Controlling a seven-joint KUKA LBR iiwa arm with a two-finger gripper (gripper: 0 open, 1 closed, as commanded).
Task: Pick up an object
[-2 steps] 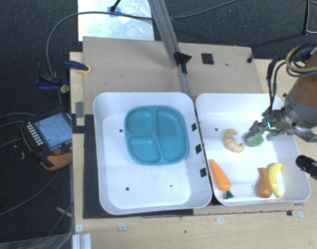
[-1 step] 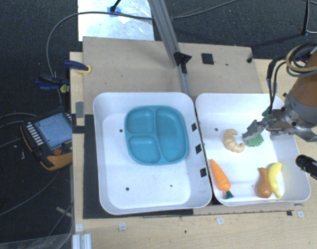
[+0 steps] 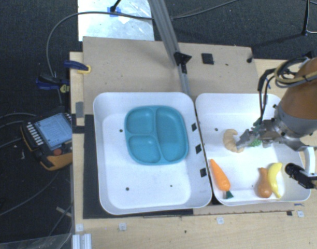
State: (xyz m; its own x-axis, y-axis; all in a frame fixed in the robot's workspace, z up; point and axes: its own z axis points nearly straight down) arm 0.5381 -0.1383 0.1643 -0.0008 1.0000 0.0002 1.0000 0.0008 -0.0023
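The right bin holds a beige rounded piece, an orange carrot, a yellow banana and an orange-brown piece beside it. My gripper reaches in from the right and sits low in this bin, its tip right against the beige piece. A small green thing shows next to the fingers. I cannot see how the fingers stand.
The left bin carries a blue divided plate. A grey pole crosses the bench's back edge. Cables, clamps and a handheld device lie off the bench at the left.
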